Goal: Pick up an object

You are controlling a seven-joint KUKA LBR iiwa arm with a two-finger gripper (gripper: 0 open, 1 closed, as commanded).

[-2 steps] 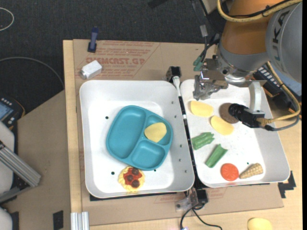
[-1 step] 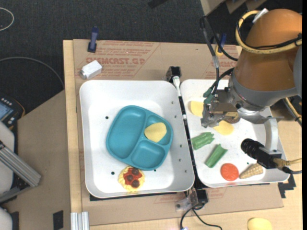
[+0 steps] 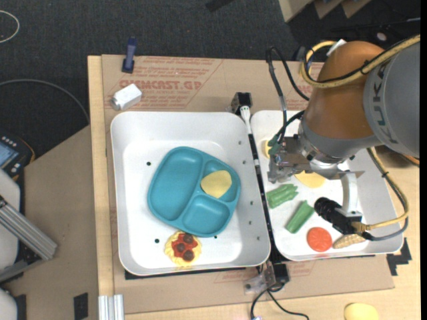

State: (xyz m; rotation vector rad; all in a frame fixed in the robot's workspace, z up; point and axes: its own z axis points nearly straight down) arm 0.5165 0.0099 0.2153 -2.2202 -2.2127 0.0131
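Observation:
My gripper (image 3: 281, 167) hangs over the left part of the right bin (image 3: 383, 185), close to the wall it shares with the left bin. Just below it lies a knobbly green toy (image 3: 281, 195). A smooth green piece (image 3: 299, 217) lies slantwise further toward the front, and an orange-red disc (image 3: 319, 239) sits beside it. A flat yellow piece (image 3: 311, 178) pokes out from under the wrist, and another yellow bit (image 3: 269, 149) shows behind the gripper. Nothing is seen held.
The left bin (image 3: 133, 179) holds a blue divided plate (image 3: 180, 192) with a pale yellow piece (image 3: 217, 183) in it. A small pizza-like toy (image 3: 183, 247) lies at that bin's front. A white block (image 3: 127, 97) and a blue item (image 3: 129, 55) lie on the cardboard behind.

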